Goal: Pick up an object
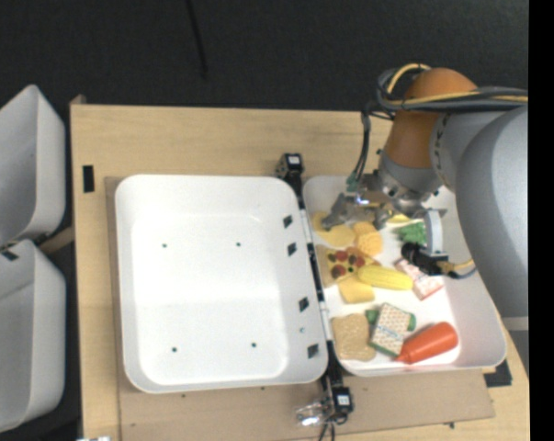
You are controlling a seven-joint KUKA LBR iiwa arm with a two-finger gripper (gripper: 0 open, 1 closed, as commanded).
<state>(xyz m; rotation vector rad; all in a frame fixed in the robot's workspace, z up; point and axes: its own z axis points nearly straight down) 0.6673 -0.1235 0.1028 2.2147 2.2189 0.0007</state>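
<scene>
Reaching in from your right, the arm (460, 145) puts its gripper (355, 211) low over the far end of the right bin (483, 324), with the orange band (414, 145) just above the wrist. You can see two metal fingers (336, 217) spread apart toward the divider between the bins; the claw stands open and nothing sits between its tips. Right under and just beside those tips you find pale yellow food pieces (350, 237), flat and overlapping, close to the bin's left wall. Nearer you from there lies a small cluster of red berries (345, 261), then a yellow corn cob (385, 277) lying across the bin, with a yellow cheese-like wedge (355, 291) touching its near side. To the right of the gripper you see a green piece (412, 232) and a black cable (437, 263) trailing from the wrist, plus a small pink and white packet (423, 283) near the cob's right end. At the near end sit a brown cracker (352, 336), a green-edged patterned square (390, 328) leaning on it, and a red-orange carrot (430, 342) lying along the front wall. The left bin (212, 283) sits beside it on the wooden bench (212, 141)
</scene>
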